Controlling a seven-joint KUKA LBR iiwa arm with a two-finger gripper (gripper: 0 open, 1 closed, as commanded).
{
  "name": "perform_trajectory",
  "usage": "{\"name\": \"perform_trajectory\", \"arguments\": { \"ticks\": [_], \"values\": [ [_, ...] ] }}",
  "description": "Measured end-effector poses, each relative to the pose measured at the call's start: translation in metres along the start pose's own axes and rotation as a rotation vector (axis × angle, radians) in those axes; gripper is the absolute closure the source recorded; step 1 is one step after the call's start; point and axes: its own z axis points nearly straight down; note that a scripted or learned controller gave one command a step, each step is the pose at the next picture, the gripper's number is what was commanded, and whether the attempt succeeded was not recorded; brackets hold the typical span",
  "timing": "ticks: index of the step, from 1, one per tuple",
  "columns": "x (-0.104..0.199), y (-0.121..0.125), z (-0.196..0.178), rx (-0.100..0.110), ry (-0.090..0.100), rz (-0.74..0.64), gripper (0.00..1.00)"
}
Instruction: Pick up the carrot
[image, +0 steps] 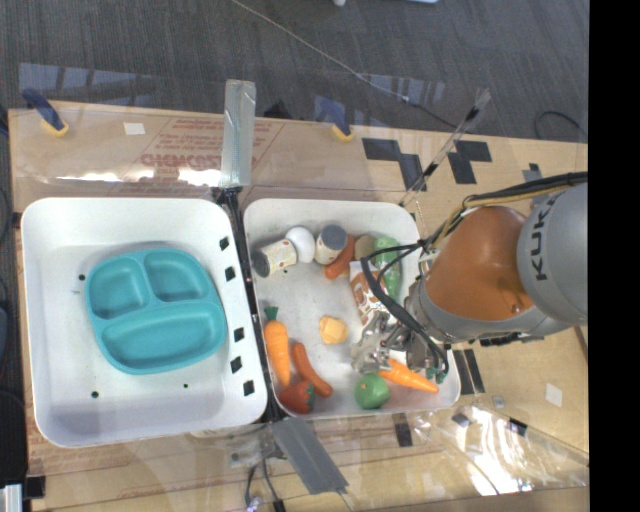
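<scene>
Two carrots in right bin (300, 215) | gripper (385, 352) low over near-right carrot (410, 377), placed to grab | finger state: cannot tell | other carrot (276, 350) lies left.

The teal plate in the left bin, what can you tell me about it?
The teal plate is a rounded-rectangle tray that looks like smooth moulded plastic, split by raised ridges into three compartments: two smaller ones along the far side and one long one along the near side. It lies flat and right side up on the floor of the left white bin, roughly in the middle, clear of the bin's walls. No food sits in it.
</scene>
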Motion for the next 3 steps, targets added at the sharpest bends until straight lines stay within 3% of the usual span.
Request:
{"name": "perform_trajectory", "arguments": {
  "ticks": [1,2,3],
  "values": [
    [0.002,0.003,-0.101,0.002,-0.006,0.145,1.0],
    [0.0,-0.018,-0.048,0.002,0.009,0.27,1.0],
    [0.008,0.018,0.011,0.0,0.005,-0.126,1.0]
  ]
}}
